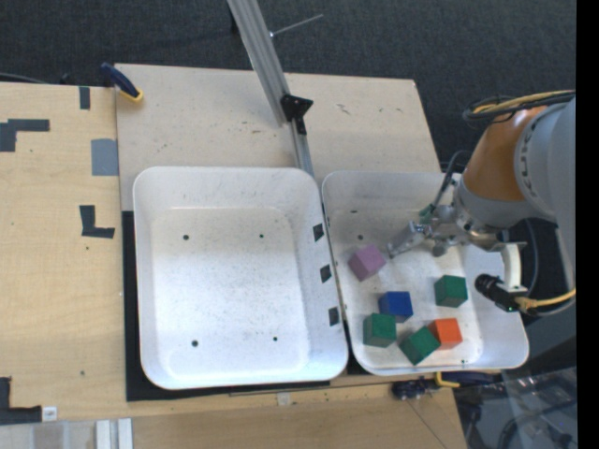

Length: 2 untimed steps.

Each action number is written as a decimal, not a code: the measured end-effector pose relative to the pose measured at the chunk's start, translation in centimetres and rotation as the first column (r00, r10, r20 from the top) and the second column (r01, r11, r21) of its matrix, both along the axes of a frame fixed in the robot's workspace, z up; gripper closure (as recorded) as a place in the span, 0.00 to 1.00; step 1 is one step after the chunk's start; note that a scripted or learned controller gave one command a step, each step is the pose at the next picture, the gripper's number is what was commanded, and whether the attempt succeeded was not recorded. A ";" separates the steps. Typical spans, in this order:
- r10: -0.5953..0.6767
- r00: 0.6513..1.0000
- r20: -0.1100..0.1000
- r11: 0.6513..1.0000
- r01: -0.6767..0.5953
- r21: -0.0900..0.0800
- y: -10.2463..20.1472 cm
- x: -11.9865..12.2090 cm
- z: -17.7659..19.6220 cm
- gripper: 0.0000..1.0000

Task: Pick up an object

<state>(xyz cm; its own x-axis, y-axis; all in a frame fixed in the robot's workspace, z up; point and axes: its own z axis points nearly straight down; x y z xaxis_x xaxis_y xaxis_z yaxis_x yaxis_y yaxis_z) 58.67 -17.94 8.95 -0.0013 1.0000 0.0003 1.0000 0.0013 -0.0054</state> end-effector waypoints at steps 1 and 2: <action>0.001 1.000 0.002 1.000 -0.001 0.000 0.1 0.1 1.2 1.00; -0.001 1.000 0.008 1.000 0.001 -0.001 -0.4 -0.7 6.2 1.00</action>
<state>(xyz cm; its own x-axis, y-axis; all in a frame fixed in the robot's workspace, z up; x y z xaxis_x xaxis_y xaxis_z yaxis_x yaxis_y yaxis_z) 57.98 -18.34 15.16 0.0001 1.0000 -0.0010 1.0000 -0.0001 0.0030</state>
